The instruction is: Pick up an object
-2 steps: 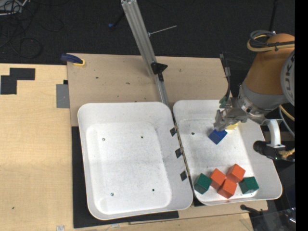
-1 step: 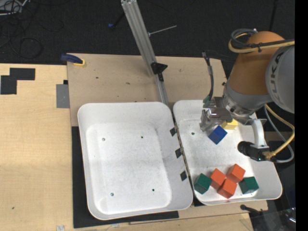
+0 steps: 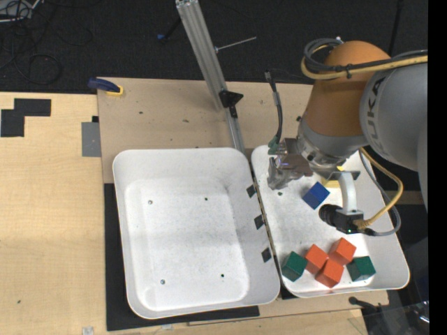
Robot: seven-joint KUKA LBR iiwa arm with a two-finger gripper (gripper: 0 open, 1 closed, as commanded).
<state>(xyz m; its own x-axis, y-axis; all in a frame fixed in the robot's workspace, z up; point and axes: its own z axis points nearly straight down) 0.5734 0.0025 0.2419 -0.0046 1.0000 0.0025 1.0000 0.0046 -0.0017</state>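
Observation:
The right bin (image 3: pixel 391 274) holds several small blocks. A blue block (image 3: pixel 316 195) lies near its middle. At the front sit orange blocks (image 3: pixel 316 257), (image 3: pixel 343 249), (image 3: pixel 330 273) and two green blocks (image 3: pixel 294 265), (image 3: pixel 361 268). My gripper (image 3: pixel 279 174) hangs low over the bin's far left part, to the left of the blue block and apart from it. Nothing shows between its fingers, and the view does not reveal how they stand.
The left bin (image 3: pixel 140 166) lies beside the right one, with black clips (image 3: pixel 259 222) along the shared wall. A slanted aluminium bar (image 3: pixel 206 51) rises behind the bins. A black cable and connector (image 3: pixel 343 219) hang over the right bin.

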